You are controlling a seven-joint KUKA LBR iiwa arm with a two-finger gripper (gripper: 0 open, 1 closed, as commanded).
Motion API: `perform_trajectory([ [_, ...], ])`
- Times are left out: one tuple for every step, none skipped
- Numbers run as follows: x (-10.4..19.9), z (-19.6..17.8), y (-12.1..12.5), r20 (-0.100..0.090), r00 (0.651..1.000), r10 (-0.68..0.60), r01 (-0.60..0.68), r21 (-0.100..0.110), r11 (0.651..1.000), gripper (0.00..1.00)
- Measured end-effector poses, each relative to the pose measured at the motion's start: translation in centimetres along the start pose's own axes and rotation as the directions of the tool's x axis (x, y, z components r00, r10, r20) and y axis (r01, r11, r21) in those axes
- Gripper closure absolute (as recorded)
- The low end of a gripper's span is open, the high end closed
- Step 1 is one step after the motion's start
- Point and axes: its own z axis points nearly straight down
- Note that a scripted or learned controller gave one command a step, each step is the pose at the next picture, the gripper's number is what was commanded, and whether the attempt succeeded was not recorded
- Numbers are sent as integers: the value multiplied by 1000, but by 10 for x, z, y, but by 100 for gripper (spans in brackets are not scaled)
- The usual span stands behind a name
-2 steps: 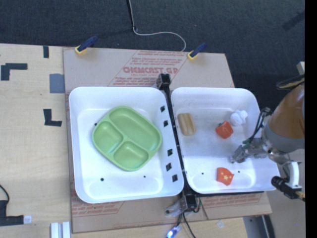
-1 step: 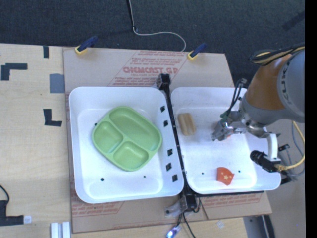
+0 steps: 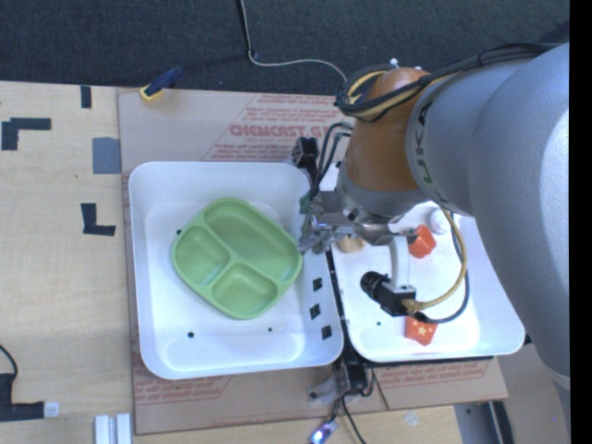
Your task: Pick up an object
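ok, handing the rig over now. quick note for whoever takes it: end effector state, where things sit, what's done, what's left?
End effector: low over the divide between the two bins, at the right edge of the green plate. Nothing visibly held.
Left bin: green three-compartment plate lying flat in the middle.
Right bin: two small orange pieces, one near the wrist and one toward the front, plus a small tan item partly under the arm.
Done: no pick confirmed.
Left: grasp one object and lift it clear. The plate edge looks like the nearest candidate, though that is a guess.
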Motion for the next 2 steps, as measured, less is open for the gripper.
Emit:
perform_trajectory([
  [36,10,-54,6,1000,15,-15,10,1000,100],
  [65,-171,-32,3,1000,13,-13,-14,1000,100],
])
